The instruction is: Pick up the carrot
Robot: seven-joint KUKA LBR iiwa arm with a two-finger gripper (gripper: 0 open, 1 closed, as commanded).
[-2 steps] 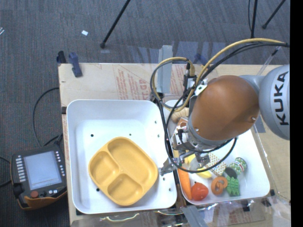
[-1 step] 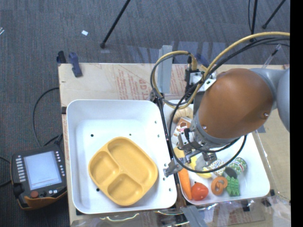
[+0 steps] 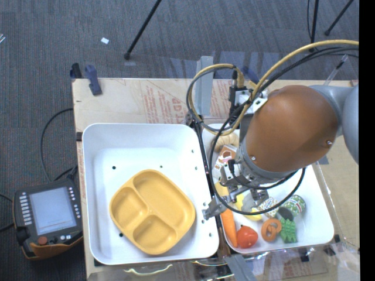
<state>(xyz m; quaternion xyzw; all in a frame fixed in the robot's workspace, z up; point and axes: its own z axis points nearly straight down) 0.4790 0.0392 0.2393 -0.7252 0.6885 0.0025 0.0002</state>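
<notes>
The carrot [image 3: 229, 228] is a slim orange stick, lying lengthwise at the near left edge of the right bin [image 3: 324, 215], beside a red tomato [image 3: 246, 236]. The gripper [image 3: 224, 201] hangs just above it; I cannot tell its state

The bench [image 3: 146, 98] is holding two white bins. The left bin [image 3: 94, 157] is sitting just beside the right bin [image 3: 322, 221].
</notes>
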